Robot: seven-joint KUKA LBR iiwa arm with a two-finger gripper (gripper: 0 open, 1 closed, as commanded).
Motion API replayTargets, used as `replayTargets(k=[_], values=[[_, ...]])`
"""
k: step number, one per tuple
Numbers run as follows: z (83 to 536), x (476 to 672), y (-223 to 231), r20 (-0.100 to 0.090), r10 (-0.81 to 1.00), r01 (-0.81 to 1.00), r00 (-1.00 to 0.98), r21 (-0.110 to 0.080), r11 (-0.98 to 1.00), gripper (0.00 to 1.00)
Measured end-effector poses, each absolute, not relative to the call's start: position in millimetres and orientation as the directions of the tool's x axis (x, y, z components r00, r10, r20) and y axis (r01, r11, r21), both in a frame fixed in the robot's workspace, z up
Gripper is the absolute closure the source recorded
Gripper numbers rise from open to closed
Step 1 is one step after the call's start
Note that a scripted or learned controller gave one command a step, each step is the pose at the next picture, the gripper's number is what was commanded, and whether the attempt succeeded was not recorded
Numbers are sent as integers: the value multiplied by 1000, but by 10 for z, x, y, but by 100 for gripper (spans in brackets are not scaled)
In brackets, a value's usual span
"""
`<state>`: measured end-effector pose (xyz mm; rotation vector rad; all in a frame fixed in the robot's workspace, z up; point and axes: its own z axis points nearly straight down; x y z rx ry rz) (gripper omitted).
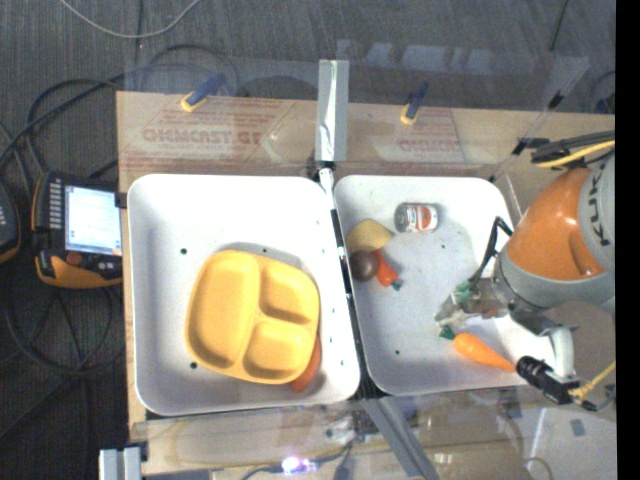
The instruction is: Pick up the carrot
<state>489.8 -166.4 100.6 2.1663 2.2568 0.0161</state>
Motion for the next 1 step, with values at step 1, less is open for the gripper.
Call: replayTargets(k=[1], values=[[1993, 4894, -1409, -3, 972, 972, 235, -2, -235, 100]])
